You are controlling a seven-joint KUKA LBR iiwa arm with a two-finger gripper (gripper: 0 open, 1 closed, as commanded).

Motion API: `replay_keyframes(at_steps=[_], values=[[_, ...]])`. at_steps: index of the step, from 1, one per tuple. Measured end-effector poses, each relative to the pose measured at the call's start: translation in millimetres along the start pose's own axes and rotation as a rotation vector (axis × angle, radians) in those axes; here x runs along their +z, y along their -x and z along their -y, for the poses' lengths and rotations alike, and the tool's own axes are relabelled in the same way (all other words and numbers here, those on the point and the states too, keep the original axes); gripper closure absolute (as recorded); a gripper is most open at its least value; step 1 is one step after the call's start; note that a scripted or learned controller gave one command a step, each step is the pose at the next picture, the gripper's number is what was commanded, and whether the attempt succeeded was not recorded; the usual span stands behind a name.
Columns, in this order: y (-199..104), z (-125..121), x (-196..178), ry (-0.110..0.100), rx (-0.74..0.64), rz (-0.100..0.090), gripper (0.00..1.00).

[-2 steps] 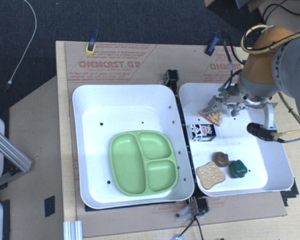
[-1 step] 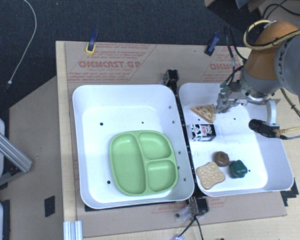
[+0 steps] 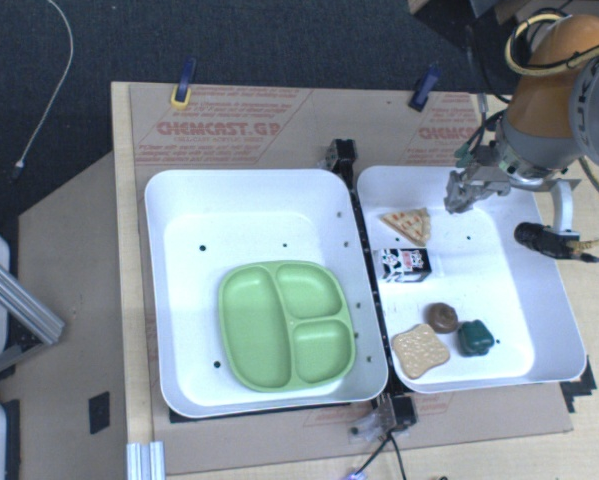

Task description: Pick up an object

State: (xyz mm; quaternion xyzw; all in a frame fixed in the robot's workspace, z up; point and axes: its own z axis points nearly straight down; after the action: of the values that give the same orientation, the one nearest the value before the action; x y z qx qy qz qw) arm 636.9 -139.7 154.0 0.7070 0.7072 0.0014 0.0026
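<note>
Two bins (image 3: 179,228); my gripper (image 3: 459,200) hung near the right bin's far edge, beside the wedge (image 3: 409,225); finger state unclear.

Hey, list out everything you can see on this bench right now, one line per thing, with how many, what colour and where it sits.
bins: two, white, side by side on the bench; left bin, right bin
divided plate: one, light green, three compartments, in the left bin toward the near side
triangular wedge: one, tan, far left part of the right bin
small carton: one, black and white, right bin beside the dividing wall
round piece: one, brown, near part of the right bin
toast slice: one, beige, near left corner of the right bin
block: one, dark green, right of the toast slice
clamps: two, blue, far edge of the board
arm: one, grey with orange band, reaching in from the right
gripper: one, grey, over the far part of the right bin, right of the wedge
</note>
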Motion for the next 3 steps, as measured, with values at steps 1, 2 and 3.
replay_keyframes(at_steps=[1,2,3], values=[[1.1,1.4,-44.1,0.001,0.0,0.0,1.0],[1.3,-0.2,-82.8,0.002,-0.001,0.0,1.0],[-53.8,1.9,-91.3,-0.005,-0.005,-0.004,1.0]])
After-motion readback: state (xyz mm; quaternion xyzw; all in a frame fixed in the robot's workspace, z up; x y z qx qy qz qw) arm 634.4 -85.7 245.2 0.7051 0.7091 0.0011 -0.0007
